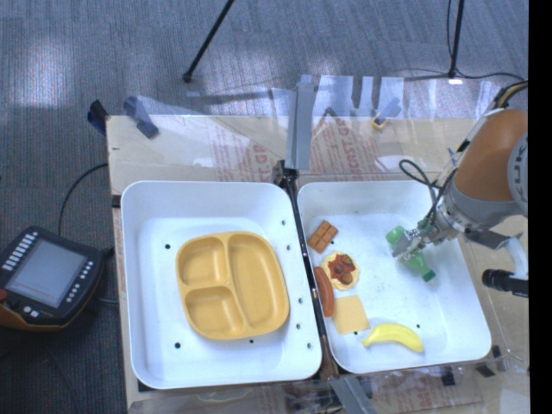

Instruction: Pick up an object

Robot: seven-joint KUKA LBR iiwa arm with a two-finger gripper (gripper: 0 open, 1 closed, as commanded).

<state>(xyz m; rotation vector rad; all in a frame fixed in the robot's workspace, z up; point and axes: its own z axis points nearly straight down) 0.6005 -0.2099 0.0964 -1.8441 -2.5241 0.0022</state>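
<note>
A green toy [423,270] lies in the right bin [448,317], toward its right side. My gripper [413,245] is down right over the middle of it, so green shows on both sides of the gripper. The grey arm with its orange band [492,158] reaches in from the right. Other loose things in this bin are a yellow banana [393,336], a yellow cheese slice [350,315], a red sausage [325,291], a small round pizza [341,270] and a brown cracker [323,235].
The left bin [147,231] holds a yellow divided plate [231,285]. A divider [304,257] runs between the two bins. A teach pendant [39,274] sits off the bench at the left. Cables [418,179] loop near the right bin's back edge.
</note>
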